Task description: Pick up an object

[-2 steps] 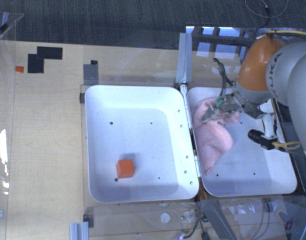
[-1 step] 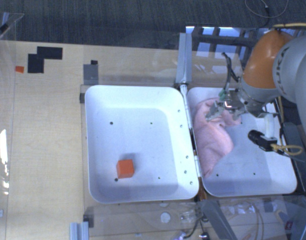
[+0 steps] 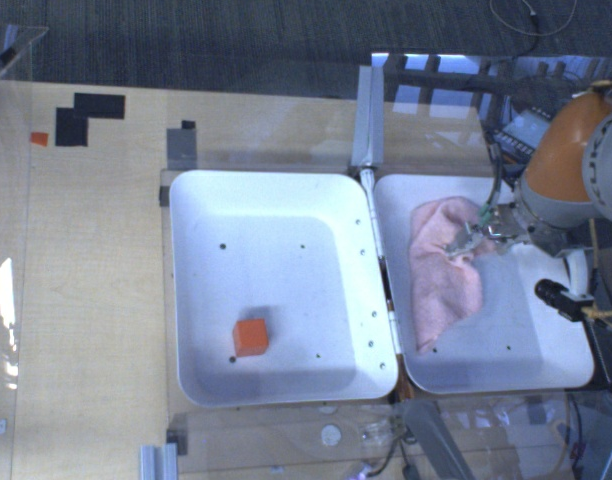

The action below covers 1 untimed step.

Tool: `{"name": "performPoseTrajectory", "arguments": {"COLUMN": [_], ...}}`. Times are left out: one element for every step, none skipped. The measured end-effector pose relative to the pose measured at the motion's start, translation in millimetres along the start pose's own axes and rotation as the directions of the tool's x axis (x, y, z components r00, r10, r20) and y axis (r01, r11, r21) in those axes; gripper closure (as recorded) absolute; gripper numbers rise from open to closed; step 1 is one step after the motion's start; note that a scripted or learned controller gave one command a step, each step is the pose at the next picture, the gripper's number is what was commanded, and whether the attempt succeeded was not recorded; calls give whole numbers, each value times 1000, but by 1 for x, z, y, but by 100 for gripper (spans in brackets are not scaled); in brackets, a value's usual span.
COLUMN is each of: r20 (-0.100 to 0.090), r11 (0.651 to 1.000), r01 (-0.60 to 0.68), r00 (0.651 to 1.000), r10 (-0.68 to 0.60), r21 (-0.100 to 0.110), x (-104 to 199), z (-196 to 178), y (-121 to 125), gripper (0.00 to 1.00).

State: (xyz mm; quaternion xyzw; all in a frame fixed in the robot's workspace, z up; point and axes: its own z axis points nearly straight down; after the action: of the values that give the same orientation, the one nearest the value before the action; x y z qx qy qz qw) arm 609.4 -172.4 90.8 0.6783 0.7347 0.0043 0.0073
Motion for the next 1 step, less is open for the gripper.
{"name": "performPoseTrajectory", "arguments": {"r20": [-10], "r11": [997], "r01": [73], "r00": [997], "r10": [-73], "r21": [12], "x": [-34], "z": [3], "y": [51], "gripper": [0]}}
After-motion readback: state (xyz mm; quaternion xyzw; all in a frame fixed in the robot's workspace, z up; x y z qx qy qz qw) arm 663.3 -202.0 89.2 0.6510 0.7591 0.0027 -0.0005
